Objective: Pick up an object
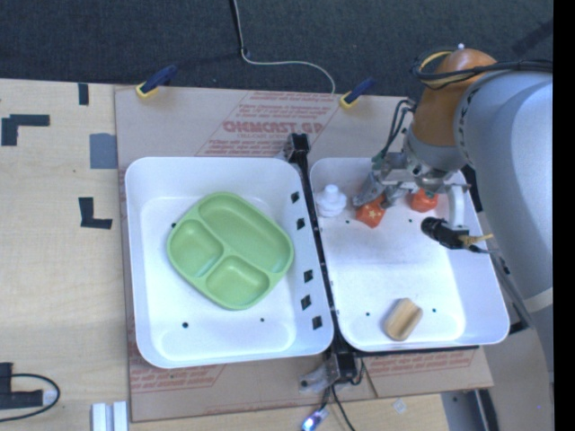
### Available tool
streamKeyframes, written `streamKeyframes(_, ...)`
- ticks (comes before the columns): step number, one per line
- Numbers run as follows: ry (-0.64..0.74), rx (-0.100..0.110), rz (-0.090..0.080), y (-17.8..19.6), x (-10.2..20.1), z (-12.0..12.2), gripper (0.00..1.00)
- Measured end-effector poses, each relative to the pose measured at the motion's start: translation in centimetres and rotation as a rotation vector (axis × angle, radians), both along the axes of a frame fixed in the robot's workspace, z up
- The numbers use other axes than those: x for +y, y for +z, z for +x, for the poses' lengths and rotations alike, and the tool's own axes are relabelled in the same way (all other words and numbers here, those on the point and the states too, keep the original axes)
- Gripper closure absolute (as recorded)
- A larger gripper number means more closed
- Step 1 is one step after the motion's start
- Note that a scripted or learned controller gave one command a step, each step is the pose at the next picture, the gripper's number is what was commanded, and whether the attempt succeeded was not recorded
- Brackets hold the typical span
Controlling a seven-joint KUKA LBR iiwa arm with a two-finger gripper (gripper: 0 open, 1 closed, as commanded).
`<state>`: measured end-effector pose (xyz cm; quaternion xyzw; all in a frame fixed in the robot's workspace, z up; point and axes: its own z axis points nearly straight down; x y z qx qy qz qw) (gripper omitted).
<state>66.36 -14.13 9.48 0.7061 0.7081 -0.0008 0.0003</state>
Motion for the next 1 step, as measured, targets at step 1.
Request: streamKeyframes(1, 0.01, -0.01, 0.005, 15.12, 12.97, -3.13, 1.0)
